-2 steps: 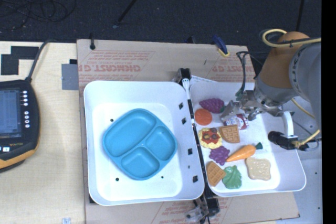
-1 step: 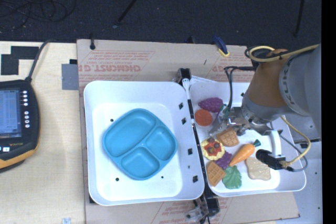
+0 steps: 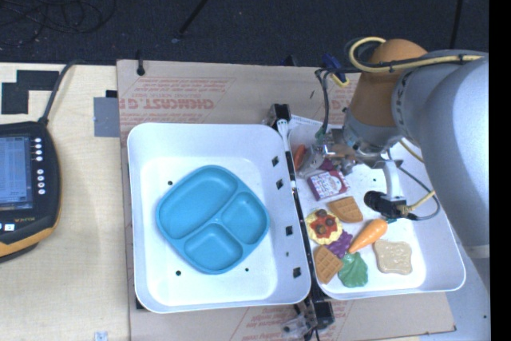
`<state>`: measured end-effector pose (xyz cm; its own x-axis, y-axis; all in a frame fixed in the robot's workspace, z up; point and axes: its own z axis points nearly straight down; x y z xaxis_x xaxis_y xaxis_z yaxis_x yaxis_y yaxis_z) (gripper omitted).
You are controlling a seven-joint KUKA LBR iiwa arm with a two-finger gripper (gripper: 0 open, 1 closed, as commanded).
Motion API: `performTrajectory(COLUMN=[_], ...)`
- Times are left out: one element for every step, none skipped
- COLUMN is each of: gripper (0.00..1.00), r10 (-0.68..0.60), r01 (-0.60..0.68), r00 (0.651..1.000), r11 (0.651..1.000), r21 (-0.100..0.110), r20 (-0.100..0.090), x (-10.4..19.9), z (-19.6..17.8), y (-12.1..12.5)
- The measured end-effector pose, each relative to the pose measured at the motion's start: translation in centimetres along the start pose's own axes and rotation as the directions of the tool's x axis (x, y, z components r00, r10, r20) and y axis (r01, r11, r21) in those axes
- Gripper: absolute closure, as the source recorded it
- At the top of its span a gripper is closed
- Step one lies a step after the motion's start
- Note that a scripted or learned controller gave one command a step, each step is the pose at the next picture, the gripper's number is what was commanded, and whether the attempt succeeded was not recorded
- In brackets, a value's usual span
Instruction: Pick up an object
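My gripper (image 3: 334,158) reaches down into the back left part of the right bin (image 3: 437,267), under the orange wrist band (image 3: 382,96). Just in front of it lies a pink and purple packet (image 3: 327,184). A small red piece (image 3: 299,157) sits to its left by the bin wall. Nearer the front lie a brown slice (image 3: 346,208), a toy pizza (image 3: 322,225), an orange carrot (image 3: 368,235), a pale slice of toast (image 3: 393,255), a waffle (image 3: 326,263) and green broccoli (image 3: 353,271). The wrist hides the gripper's tips.
The left bin (image 3: 152,267) holds a blue divided plate (image 3: 211,218). A teach pendant (image 3: 20,180) lies on the bench at far left. Cables (image 3: 399,204) hang from the wrist over the right bin. The large grey arm body (image 3: 455,140) covers the bin's right side.
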<state>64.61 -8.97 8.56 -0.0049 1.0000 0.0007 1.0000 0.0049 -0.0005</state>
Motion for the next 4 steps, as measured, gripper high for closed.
performTrajectory(gripper=[0.0,0.0,0.0,0.0], r10=[0.007,0.002,0.0,0.004], r01=[-0.007,-0.002,0.0,-0.004], r00=[1.0,1.0,1.0,1.0], r11=[1.0,1.0,1.0,1.0], r21=[0.008,0.002,0.004,0.004], r20=[-0.001,0.001,0.0,0.0], x=[0.8,-0.5,-0.8,-1.7], z=[0.0,0.0,0.0,0.0], y=[-5.0,-0.8,-0.3,-0.3])
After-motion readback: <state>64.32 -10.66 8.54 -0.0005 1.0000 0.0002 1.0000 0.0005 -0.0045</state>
